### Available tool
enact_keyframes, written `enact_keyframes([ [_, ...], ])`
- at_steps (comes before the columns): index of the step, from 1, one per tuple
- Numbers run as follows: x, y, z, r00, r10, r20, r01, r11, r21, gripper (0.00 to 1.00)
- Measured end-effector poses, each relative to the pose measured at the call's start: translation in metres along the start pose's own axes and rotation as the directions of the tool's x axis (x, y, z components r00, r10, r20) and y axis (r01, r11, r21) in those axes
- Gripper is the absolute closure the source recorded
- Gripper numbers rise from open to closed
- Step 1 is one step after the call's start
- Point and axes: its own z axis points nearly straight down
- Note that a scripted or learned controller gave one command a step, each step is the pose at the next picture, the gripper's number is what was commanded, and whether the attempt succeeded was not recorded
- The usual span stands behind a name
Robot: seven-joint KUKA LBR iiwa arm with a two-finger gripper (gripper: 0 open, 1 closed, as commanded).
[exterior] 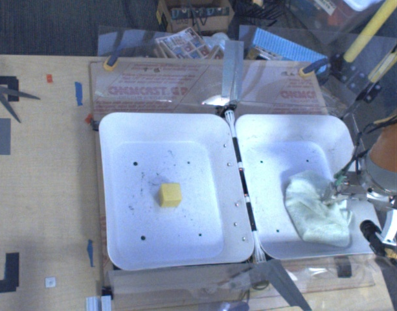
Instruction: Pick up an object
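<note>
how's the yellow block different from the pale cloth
The yellow block is small, boxy and bright; the pale cloth is larger, crumpled and whitish-green. The block sits alone near the middle of the left bin; the cloth lies in the right bin, with the gripper at its edge. Both rest on bin floors.

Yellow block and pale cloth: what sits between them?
In the camera view, bare white bin floor, then the divider where both bins meet, separates the yellow block from the pale cloth.

A crumpled pale cloth (318,211) lies in the right bin, a small yellow block (170,195) in the left
</note>
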Motion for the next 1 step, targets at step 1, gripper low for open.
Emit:
enact_keyframes([
  [1, -0.0012, -0.0002, -0.0093, 1.000, 0.003, 0.000, -0.003, 1.000, -0.001, 1.00],
])
